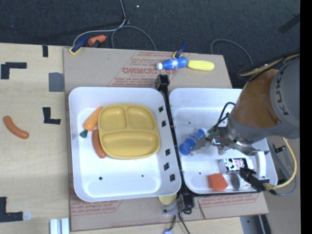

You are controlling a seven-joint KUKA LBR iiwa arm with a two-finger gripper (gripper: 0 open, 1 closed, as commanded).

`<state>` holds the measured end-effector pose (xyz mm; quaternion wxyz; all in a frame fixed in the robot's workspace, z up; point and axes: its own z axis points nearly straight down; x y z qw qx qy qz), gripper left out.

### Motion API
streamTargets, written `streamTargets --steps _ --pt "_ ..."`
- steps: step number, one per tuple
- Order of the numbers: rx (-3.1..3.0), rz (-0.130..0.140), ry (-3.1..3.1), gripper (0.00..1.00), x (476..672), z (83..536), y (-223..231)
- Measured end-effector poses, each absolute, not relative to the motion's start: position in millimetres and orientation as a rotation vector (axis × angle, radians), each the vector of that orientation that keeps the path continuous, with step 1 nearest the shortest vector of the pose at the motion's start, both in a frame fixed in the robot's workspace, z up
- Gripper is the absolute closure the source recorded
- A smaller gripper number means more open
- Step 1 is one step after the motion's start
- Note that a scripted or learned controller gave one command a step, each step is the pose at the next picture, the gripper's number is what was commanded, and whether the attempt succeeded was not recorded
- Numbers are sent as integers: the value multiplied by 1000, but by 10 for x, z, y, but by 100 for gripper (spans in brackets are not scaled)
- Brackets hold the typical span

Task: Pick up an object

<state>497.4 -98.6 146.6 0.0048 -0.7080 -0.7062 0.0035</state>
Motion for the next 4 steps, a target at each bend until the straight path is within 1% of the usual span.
streamTargets --steps 1,2,3,4 --pt "-2233 -1 -2224 0 5308 2137 -1724" --pt "-2210 4 -2222 0 5456 1479 -1090" --pt "-2220 -1 -2228 0 6118 827 -947" --pt "-2226 -5 -2225 0 5743 873 -1231"
